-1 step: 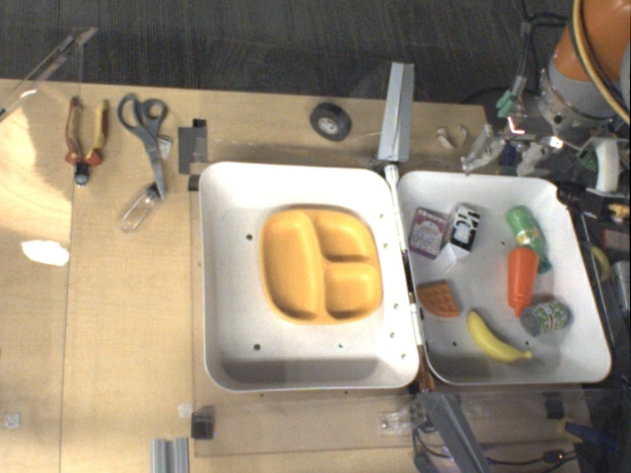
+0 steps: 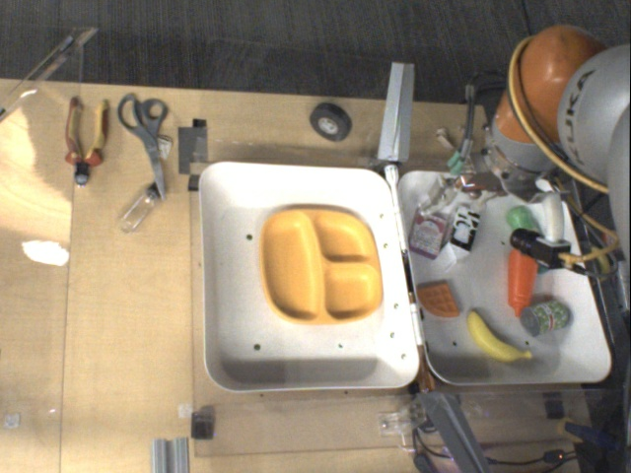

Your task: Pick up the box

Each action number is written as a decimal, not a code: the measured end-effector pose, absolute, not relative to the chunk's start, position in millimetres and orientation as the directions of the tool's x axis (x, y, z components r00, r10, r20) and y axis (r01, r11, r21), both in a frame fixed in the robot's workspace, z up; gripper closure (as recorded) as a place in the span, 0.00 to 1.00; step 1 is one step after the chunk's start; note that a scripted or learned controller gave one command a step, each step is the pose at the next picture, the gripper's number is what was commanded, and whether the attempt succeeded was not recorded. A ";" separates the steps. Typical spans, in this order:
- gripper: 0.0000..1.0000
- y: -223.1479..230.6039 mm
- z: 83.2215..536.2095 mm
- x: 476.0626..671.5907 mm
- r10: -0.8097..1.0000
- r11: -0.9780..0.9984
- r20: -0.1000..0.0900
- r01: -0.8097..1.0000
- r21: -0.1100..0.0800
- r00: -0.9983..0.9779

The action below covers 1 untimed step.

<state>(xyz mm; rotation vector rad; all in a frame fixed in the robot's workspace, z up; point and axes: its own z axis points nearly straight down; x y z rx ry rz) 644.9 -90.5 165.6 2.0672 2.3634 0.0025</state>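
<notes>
Right bin (image 2: 592,363): the box (image 2: 429,233) lies against its left wall near the back corner, a black-and-white packet (image 2: 464,228) touching its right side; lettering too small to read. The claw (image 2: 471,173) hangs just behind them, grip state indeterminable. Open floor lies between carrot (image 2: 521,278) and banana (image 2: 496,338).

My right bin (image 2: 592,363) is crowded: banana (image 2: 496,338), carrot (image 2: 521,279) and can (image 2: 545,315) sit close. Only the yellow tray (image 2: 321,262) fills my left bin (image 2: 232,264).
</notes>
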 end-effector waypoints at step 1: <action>0.00 -89.6 125.3 637.0 0.996 0.090 -0.007 0.995 0.034 -0.089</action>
